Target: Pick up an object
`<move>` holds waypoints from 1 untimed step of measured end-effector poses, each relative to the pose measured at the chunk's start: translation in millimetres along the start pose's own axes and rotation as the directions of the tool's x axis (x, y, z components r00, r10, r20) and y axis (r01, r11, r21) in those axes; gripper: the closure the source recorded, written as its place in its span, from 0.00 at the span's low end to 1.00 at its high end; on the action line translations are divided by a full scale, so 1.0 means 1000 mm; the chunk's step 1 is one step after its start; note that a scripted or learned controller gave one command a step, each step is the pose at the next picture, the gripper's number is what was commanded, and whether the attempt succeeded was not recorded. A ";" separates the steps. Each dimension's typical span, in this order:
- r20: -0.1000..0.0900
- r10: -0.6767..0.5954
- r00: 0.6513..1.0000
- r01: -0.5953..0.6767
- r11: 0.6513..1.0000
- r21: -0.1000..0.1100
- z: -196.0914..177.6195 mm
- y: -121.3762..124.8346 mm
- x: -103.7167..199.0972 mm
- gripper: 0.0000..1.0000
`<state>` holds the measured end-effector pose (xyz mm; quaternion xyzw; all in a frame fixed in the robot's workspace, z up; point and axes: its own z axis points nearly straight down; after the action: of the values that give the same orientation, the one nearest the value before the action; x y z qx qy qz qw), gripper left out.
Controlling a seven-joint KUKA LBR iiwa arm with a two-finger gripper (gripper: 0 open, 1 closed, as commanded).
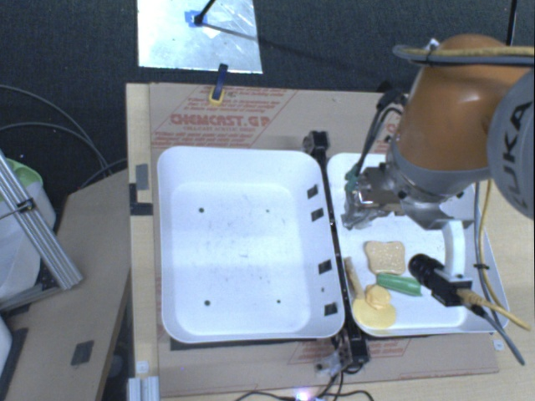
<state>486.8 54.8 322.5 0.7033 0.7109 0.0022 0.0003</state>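
1. The things to pick from lie in the right bin (418,317), lower right of the frame: a tan slice (385,256), a green piece (399,285) just below it, and a yellow piece (374,309) lowest, touching the green one.
2. A thin tan stick (352,276) lies along that bin's left wall.
3. The hand (358,209) hangs just above and left of the tan slice; I can't tell whether it is open or closed, and I see nothing in it.
4. To my eye the slice is the best target: nearest and apart from the wall. Centre over it and come straight down, clear of the green piece.
5. Count: one slice, one green piece, one yellow piece, one stick; two bins, the left bin (242,241) mid-frame; one arm (468,115).
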 end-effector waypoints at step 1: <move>-0.001 0.003 1.000 -0.003 1.000 -0.008 -0.081 0.001 0.020 1.00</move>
<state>487.6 75.0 403.8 0.7044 0.7098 0.0052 0.0029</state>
